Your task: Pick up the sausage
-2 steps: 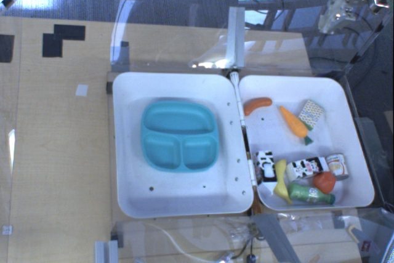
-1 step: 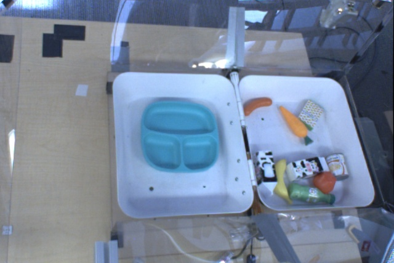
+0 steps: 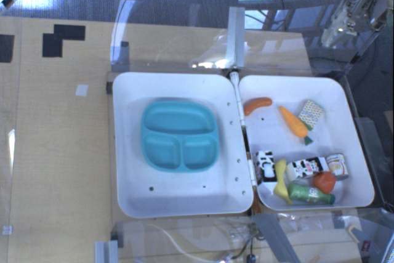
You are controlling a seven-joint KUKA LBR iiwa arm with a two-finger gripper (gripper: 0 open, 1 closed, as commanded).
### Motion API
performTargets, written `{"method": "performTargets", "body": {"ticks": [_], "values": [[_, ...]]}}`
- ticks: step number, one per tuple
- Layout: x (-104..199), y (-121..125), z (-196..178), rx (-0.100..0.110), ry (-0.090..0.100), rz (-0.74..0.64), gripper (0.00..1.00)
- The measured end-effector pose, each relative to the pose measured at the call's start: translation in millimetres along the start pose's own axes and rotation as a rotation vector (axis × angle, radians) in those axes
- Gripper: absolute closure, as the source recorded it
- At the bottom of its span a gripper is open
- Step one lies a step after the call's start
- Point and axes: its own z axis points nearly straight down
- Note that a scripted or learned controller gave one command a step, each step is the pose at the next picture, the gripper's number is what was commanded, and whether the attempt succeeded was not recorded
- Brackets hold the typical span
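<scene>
You have two shallow white bins side by side on the bench. The left bin [image 3: 132, 194] holds a turquoise plastic divided plate [image 3: 180, 135] with three compartments, sitting near its middle. The right bin [image 3: 354, 132] holds everything else.

Your target, the small orange-red sausage [image 3: 257, 105], lies in the upper left corner of the right bin, just beside the divider between the bins, tilted slightly with its right end higher. The floor around it is bare. The nearest neighbour is an orange toy carrot with a green tip [image 3: 295, 124], lying slantwise to its right and apart from it. Just past the carrot's upper end sits a small pale patterned packet [image 3: 311, 114], touching or nearly touching the carrot.

The rest is crowded along the lower edge of that bin, well apart from the sausage: a black-and-white cow-print carton [image 3: 265, 167], a yellow banana [image 3: 281, 180], a white carton with dark print [image 3: 307, 167], a red tomato [image 3: 325, 182], a green bottle [image 3: 311, 195] and a small tin can [image 3: 336, 165], packed against one another.

The gripper [image 3: 345, 24] hangs at the upper right, outside the bins and far from the sausage; you cannot tell its state from this view
</scene>
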Motion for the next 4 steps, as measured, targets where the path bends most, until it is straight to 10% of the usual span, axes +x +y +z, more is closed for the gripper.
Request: {"method": "performTargets", "body": {"ticks": [3,4], "values": [[-7,2,-36,-0.005,-0.027,-0.006,1.0],[-2,-23,69,0.001,0.001,0.115,1.0]]}}
